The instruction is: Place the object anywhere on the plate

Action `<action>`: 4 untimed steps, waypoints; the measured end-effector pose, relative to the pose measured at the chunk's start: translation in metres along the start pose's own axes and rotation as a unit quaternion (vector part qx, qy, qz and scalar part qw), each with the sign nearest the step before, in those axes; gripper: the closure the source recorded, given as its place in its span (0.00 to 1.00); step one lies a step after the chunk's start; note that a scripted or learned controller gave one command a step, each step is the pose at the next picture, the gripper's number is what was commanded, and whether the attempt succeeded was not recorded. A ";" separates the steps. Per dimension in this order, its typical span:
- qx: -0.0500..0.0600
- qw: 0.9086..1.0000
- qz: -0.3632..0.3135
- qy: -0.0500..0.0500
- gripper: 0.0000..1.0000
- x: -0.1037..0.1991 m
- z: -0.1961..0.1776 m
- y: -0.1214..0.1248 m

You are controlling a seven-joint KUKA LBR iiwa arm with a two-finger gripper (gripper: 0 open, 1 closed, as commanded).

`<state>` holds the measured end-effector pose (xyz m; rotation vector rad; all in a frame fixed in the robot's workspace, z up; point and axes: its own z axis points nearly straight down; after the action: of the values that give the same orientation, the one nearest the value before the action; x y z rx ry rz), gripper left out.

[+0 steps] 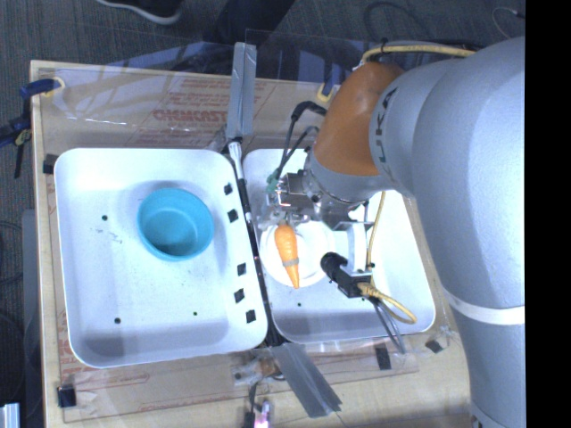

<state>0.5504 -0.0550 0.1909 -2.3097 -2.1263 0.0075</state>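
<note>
Orange plastic toy carrot (pixel 286 248), probably light, stiff and slick, lies on the round white plate (pixel 308 275); best pinched mid-body; gripper (pixel 287 196) finger state I cannot tell.

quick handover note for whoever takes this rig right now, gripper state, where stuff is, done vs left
Gripper: low over the right bin, just above the top end of the carrot; whether it is open or shut can't be told from this view.
Carrot: lying on the white plate in the right bin.
Blue bowl: in the left bin, not involved.
Done: carrot looks placed on the plate.
Left: confirm release, then lift the arm clear.
</note>
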 end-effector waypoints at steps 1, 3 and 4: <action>-0.001 0.991 -0.131 -0.002 1.00 0.068 0.000 0.039; -0.002 0.958 -0.286 0.000 0.00 0.139 -0.003 0.042; -0.002 0.933 -0.360 0.000 0.00 0.168 -0.003 -0.008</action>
<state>0.5567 0.1136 0.1936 -1.3903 -2.8162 0.0026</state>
